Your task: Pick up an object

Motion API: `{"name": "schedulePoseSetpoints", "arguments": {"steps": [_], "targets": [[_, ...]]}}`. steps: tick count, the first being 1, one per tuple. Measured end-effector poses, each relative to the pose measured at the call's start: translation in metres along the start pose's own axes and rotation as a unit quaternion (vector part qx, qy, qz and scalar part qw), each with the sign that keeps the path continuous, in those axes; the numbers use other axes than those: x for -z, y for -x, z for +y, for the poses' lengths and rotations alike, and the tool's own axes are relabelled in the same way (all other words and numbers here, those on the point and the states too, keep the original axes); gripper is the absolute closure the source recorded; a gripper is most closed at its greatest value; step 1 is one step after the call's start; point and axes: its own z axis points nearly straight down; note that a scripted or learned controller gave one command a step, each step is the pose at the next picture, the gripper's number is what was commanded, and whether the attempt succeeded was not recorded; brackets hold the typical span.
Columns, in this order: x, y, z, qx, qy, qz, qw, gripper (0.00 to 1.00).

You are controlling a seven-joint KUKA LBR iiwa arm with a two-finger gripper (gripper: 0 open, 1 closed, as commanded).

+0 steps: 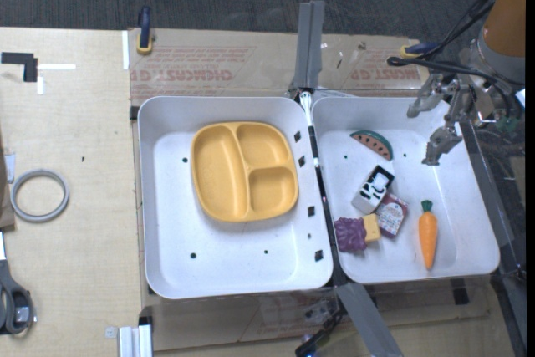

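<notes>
We take the toy carrot [428, 235] as the likeliest pick. It lies flat in the right bin [481, 196], near that bin's front right corner, green tip pointing to the back, with free floor on all sides. We judge it light, stiff plastic and rather smooth, so it could roll or slip. The best hold is across the thick orange upper body, jaws square to its long axis, not on the thin tip.

Other candidates, all placed from the carrot:
- black-and-white small box [373, 188], to its left and a bit further back, tilted; light, rigid, flat faces, easy across the short side
- pink-red packet [390, 216], just left of the carrot, touching or overlapping the box's lower end; thin, probably crinkly, hard to pinch flat
- purple toy [350, 234], further left, with a small yellow piece [371, 231] against it; we cannot tell which lies on which
- watermelon slice toy [371, 143], well behind and left; low, curved, likely slippery

The gripper [438, 148] hangs behind the carrot, over the right bin's back right area, well apart from every item. We see nothing between its fingers. How far they are spread we cannot tell, as the metal parts blur together.

The yellow divided plate [245, 170] sits in the left bin [159, 205], well left of the carrot.
</notes>
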Motion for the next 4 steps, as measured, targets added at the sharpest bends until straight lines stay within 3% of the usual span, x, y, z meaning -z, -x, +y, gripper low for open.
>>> {"name": "schedulePoseSetpoints", "arguments": {"steps": [1, 2, 3, 4], "targets": [[-0.097, 0.031, 0.021, -0.086, 0.000, 0.000, 0.9963, 0.00], [-0.154, -0.044, 0.032, -0.112, 0.000, 0.001, 0.9937, 0.00], [-0.120, -0.046, 0.045, -0.043, 0.000, 0.000, 0.9991, 0.00], [-0.161, 0.011, 0.018, -0.113, 0.001, -0.008, 0.9936, 0.00]]}}
